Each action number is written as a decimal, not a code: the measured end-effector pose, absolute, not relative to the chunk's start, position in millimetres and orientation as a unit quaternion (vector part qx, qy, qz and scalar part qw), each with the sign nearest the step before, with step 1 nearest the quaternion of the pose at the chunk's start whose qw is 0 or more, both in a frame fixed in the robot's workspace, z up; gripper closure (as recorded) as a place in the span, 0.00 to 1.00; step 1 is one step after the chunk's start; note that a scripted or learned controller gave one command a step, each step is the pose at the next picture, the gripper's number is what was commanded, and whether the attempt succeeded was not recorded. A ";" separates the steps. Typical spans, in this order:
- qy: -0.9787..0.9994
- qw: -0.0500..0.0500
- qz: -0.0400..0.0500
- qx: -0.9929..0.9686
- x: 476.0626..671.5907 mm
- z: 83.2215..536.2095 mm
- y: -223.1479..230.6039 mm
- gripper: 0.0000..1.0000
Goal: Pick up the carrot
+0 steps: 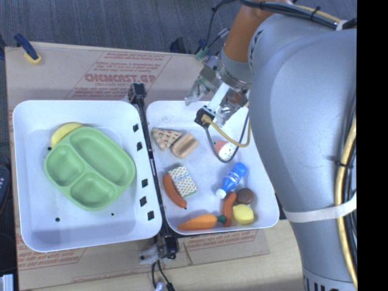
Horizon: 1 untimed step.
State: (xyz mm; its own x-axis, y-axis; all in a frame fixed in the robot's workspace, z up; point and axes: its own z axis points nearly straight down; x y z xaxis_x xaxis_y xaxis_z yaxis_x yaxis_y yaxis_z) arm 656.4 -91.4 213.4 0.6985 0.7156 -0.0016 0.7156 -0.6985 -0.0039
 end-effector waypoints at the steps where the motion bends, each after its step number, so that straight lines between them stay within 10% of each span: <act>1: -0.369 0.000 0.000 -0.929 628.5 94.3 -99.0 0.00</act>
